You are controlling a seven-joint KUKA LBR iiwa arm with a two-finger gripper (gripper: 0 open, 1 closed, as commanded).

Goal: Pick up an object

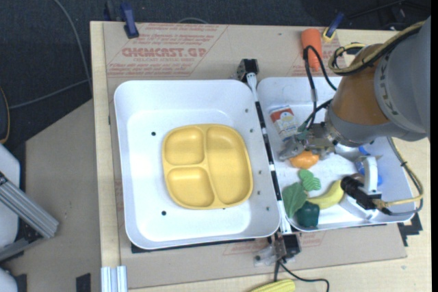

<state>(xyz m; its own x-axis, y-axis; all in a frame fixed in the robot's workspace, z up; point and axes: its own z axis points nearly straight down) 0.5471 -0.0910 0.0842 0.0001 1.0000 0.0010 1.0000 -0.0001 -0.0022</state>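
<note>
The arm (383, 92), smooth grey with an orange band, reaches down into the right bin (287, 89), a shallow white plastic tray with rounded corners. Its gripper (301, 143) is a small dark metal cluster low over the bin floor; whether the fingers are apart or together cannot be told, as they are too small and cluttered to read.

Just below the fingers, about touching them, lies a small rounded orange piece (304, 160). Just above them lies a flat white packet (282, 118) with a red mark; its print is too small to read. Further below sit leafy green toy pieces (301, 191), a dark green lump (307, 215) and a curved yellow banana (329, 196).

Well to the left of the fingers, the left bin (137, 106) holds a glossy yellow plate (207, 166) with three compartments and rounded corners.

The bench (171, 51) is covered by brown cardboard printed in red, roughly "CHEMCAST GP".
</note>
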